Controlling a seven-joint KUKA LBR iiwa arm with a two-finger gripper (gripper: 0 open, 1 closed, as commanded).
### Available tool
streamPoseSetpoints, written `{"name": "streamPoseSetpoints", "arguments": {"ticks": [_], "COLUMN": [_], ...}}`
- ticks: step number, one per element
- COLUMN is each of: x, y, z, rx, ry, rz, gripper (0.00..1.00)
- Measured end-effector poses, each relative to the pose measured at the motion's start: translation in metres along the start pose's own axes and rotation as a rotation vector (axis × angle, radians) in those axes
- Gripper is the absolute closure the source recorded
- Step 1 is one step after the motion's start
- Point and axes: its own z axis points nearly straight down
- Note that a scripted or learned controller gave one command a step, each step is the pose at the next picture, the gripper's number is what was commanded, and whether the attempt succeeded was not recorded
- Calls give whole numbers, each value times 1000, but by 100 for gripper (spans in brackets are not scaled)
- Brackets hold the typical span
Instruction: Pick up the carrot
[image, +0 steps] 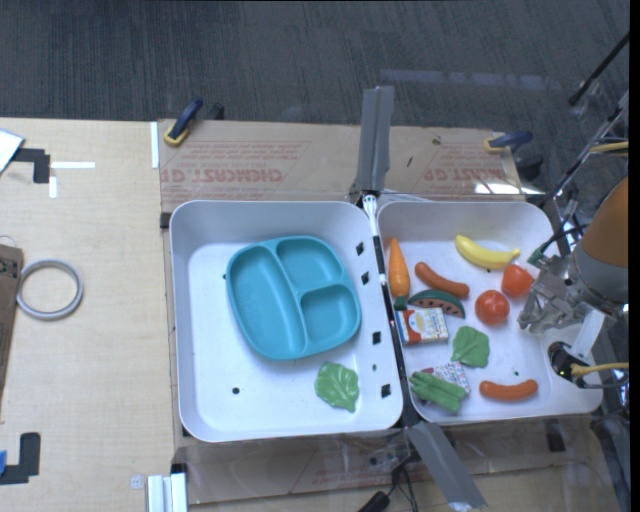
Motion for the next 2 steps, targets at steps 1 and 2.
{"name": "streamPoseSetpoints", "arguments": {"ticks": [1,2], "x": [18,18], "y": [29,28], "z": [8,-1], "rx": [-2,0], "ry": [2,0], "rz": [65,61], "gripper": [100,100]}}
